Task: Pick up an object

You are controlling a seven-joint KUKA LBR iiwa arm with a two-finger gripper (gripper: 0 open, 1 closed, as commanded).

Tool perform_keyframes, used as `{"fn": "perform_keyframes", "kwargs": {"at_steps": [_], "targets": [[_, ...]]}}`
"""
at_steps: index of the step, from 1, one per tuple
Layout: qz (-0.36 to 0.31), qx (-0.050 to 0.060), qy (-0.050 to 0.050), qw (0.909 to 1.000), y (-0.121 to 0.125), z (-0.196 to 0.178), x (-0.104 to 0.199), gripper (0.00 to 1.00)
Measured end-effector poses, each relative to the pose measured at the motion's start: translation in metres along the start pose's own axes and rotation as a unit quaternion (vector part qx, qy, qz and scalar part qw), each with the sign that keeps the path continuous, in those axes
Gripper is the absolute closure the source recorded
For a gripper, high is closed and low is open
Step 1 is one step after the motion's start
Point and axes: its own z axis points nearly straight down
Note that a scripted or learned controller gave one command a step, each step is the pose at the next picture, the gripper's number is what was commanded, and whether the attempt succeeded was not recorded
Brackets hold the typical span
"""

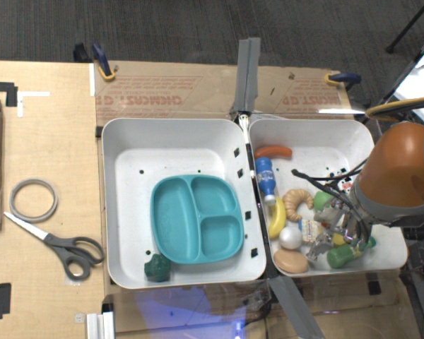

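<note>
The arm [399, 168] comes in from the right, with its big orange band over the right bin [318, 129]. The gripper [332, 232] is low in that bin, down among a heap of toys. I cannot tell how it stands, because wires and small things crowd around it.

The toys lie close together in the right bin. A red hot dog [273, 151] is near the back. A blue bottle [266, 177] lies beside the wall between the bins, and a banana [276, 217] is just in front of it. A tan curly thing [297, 202] sits near the middle. A white ball [290, 238] is next to the banana, and a tan bun [290, 261] lies in front of the ball. A green thing [343, 256] is at the front, just beside the gripper.

The left bin [127, 147] has a teal plate [196, 219] with three parts. A small dark green thing [157, 268] sits by the plate's front left corner.

On the desk [42, 154] to the left lie a tape ring [34, 199] and scissors [60, 246], near each other.
</note>
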Motion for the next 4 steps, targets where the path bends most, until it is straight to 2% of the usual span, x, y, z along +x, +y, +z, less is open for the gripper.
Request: {"fn": "perform_keyframes", "kwargs": {"at_steps": [1, 2, 3, 4], "targets": [[-0.001, 0.0, -0.002, 1.0, 0.001, -0.009, -0.001, 1.0], [-0.001, 0.0, -0.001, 1.0, 0.001, -0.009, -0.001, 0.0], [-0.001, -0.001, -0.003, 1.0, 0.001, -0.019, -0.003, 1.0], [0.049, 0.0, -0.001, 0.9988, 0.031, -0.124, 0.014, 1.0]]}}
